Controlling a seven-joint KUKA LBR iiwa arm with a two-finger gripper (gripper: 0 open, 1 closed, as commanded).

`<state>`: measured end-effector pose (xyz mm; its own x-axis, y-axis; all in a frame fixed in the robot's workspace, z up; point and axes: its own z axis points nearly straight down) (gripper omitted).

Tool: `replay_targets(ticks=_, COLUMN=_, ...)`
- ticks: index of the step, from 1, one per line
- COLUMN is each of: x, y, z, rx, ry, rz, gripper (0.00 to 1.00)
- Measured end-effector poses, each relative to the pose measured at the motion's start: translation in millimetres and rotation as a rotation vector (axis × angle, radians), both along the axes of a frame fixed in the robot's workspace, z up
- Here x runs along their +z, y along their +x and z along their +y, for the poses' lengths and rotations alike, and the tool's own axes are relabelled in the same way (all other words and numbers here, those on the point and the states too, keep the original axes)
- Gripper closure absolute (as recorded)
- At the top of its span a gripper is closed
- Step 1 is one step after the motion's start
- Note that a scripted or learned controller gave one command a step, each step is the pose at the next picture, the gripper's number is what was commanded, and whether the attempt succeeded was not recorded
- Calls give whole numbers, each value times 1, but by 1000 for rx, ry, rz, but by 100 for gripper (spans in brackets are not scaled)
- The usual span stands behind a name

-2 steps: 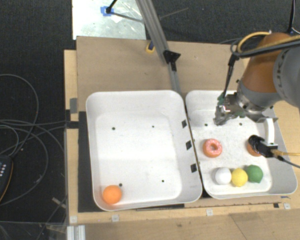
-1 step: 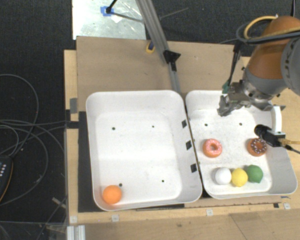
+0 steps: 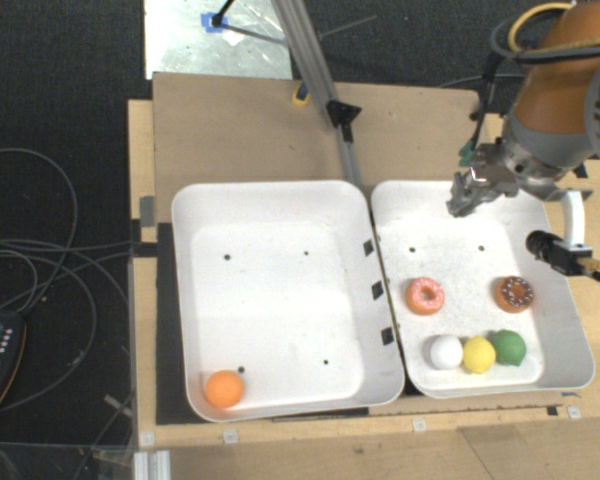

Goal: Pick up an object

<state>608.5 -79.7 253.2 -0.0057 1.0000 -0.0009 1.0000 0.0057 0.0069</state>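
Round glossy pink-iced doughnut (image 3: 425, 296)

One fixed cam, mounted above the bench (image 3: 240, 128), looks down at a slant. Mid-range: both white bins (image 3: 270, 298) sit centre-frame on bench, floor w/ cables left of bench.

Bins (image 3: 280, 203): looking like smooth white plastic, slightly speckled.
Counter (image 3: 240, 128): showing a matt brown board, like fibreboard.
Floor (image 3: 60, 68): appearing as dark, rough carpet.
Pole (image 3: 305, 38): looking like grey brushed metal.
Arm (image 3: 570, 68): shining with a glossy orange shell above grey metal-looking parts.
Balls (image 3: 477, 354): looking smooth, faintly glossy.
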Motion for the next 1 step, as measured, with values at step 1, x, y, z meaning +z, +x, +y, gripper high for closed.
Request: replay_targets(ticks=1, x=-8, y=-7, z=54, rx=4, ry=3, rz=7, gripper=100)
